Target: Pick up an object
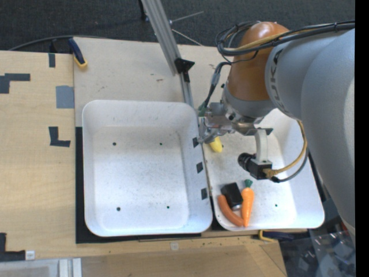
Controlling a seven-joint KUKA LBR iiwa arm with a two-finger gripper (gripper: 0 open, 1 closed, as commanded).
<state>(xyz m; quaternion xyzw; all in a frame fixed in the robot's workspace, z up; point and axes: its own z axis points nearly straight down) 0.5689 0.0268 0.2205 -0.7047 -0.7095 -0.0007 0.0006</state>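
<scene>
At the left of the frame we see the left bin (138,166) on the desk (34,172). Right of centre, the gripper (211,137) hangs over the right bin (288,206), touching a small yellow object (216,146). Lower down lie two carrots (247,205) beside a black block (232,194).

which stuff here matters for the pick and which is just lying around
For the job: tool; yellow piece, two carrots, black block, all in the right bin.

Lying about: left bin, blue-and-yellow clamp, grey tape.
</scene>
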